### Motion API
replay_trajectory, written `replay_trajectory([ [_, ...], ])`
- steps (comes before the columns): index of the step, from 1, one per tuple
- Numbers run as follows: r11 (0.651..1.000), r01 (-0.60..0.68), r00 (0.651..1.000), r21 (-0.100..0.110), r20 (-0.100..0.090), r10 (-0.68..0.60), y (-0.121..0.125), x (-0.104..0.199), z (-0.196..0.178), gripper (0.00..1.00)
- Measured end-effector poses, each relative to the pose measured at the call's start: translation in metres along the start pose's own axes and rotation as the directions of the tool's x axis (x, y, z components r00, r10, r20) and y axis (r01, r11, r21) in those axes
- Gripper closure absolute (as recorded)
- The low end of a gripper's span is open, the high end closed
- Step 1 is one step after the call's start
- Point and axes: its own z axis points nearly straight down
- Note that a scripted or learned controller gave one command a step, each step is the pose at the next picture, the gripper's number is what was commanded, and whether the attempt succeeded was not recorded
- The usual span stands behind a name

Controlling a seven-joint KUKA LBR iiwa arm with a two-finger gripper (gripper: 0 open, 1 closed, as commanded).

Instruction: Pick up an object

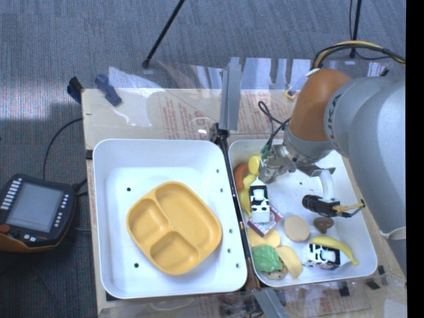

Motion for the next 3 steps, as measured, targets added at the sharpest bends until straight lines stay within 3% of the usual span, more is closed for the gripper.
replay_trajectory([
  [1,1.000,0.000,1.000,-0.001,0.000,0.000,0.000,0.000,-0.001,0.00],
  [2,1.000,-0.001,1.000,-0.011,0.002,0.001,0.002,-0.012,-0.050,0.00],
  [3,1.000,-0.022,1.000,0.001,0.000,0.022,-0.021,-0.004,0.001,0.00],
])
